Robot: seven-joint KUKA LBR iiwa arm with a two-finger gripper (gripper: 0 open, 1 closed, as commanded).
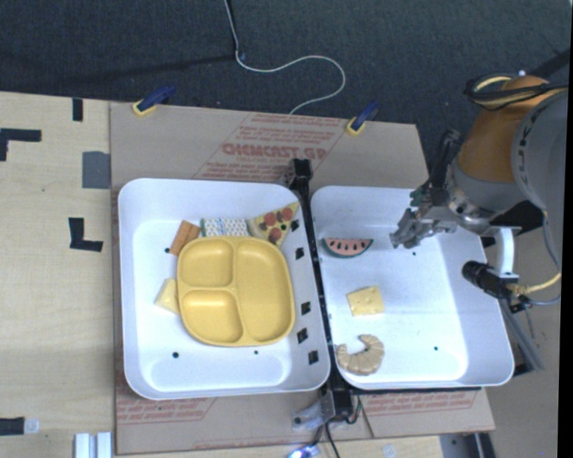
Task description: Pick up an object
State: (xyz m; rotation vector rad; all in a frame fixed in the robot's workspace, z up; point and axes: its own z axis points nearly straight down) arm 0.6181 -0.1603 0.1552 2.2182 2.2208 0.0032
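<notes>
Right now I see my gripper point(405, 234) hanging over the far part of the right bin point(451, 365). It is dark and small from up here, and I cannot tell how it is set. I see nothing held in it.

My job is to pick up one thing, and the right bin has three to choose from. The watermelon slice point(347, 245) lies near the far left corner, just left of the gripper. The cheese square point(365, 300) lies in the middle of the bin, nearer to me. The croissant point(361, 354) sits by the near wall, well apart from the gripper.

The left bin point(137, 354) holds a big yellow plate point(236, 290) with three sections. A few small food toys peek out from behind its far edge, like a pizza slice point(276, 223) and a brown stick point(184, 237). They are packed close and look hard to get at.

I think the watermelon slice is the best pick, since it is closest. But a few things could go wrong. It is flat and thin, so the gripper could close above it and catch only air. It also sits close to the wall between the bins, so the gripper could bump that wall on the way down. A push from one side could make the slice slide away. The cheese square is flat too, so it could slip just the same.
</notes>
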